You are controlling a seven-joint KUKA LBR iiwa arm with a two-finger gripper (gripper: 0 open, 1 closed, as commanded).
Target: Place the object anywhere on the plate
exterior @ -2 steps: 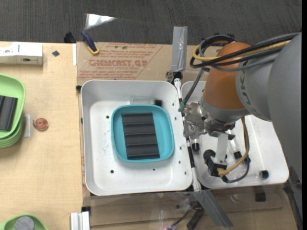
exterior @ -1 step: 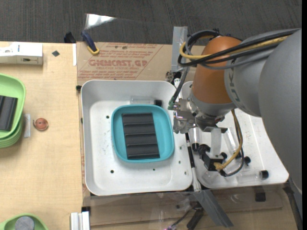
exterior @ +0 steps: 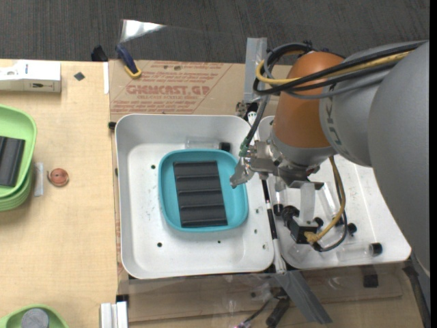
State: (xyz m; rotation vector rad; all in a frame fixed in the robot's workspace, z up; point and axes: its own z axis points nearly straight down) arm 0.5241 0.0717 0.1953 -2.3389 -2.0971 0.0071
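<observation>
Plate, teal and rectangular with rounded corners, sits in the left white bin, and a dark ribbed block lies on it, covering most of its middle. The gripper hangs at the plate's right rim, near its upper right corner, so the block lies just to the gripper's left, close but apparently not touching it. The grey arm with its orange band comes in from the right and covers much of the right white bin; the gripper body is largely hidden beneath the wrist, with a metallic tip poking out toward the plate. From this slanted view I cannot tell whether the claw is released or clenched, and nothing can be seen held in it. Whether the tip touches the plate's rim or hovers above it cannot be judged either. Black and yellow cables loop under the wrist over the right bin. A cardboard sheet with red print lies behind the left bin. On the wooden bench to the left, a green tray is cut off by the frame edge, and a small round copper-coloured piece rests beside it.
</observation>
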